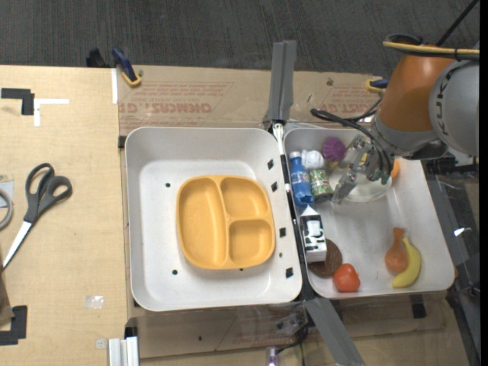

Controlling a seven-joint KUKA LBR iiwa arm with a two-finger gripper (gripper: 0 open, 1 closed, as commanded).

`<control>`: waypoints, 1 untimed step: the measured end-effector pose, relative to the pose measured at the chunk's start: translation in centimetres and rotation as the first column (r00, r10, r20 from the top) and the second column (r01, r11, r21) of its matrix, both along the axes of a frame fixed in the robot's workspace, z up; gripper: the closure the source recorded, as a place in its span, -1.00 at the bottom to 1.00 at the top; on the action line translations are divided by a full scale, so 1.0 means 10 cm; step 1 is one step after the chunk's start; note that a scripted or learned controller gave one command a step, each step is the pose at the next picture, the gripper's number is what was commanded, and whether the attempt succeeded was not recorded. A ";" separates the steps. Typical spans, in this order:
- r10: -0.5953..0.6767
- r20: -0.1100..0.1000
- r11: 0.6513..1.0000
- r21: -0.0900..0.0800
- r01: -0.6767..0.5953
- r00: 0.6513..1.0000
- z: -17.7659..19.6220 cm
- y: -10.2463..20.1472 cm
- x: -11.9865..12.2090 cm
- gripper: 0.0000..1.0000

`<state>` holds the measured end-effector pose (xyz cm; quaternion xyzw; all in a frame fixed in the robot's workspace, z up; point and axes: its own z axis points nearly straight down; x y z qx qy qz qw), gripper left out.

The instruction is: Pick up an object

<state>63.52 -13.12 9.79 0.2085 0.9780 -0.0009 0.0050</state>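
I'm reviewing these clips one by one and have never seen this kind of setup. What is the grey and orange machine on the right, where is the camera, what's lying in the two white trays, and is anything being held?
The machine is a robot arm reaching in from the right; the camera is fixed above the bench, looking down at a slant. The arm's hand is lowered into the right bin, near a blue-and-green bottle and a purple object. That bin also holds a banana, a red tomato-like object and a small black-and-white box. The left bin holds a yellow divided plate. Scissors lie on the bench. Nothing is visibly held between the fingers.
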 end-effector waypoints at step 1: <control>-0.134 -0.002 0.991 0.002 0.134 0.991 0.23 -0.91 -0.32 -1.00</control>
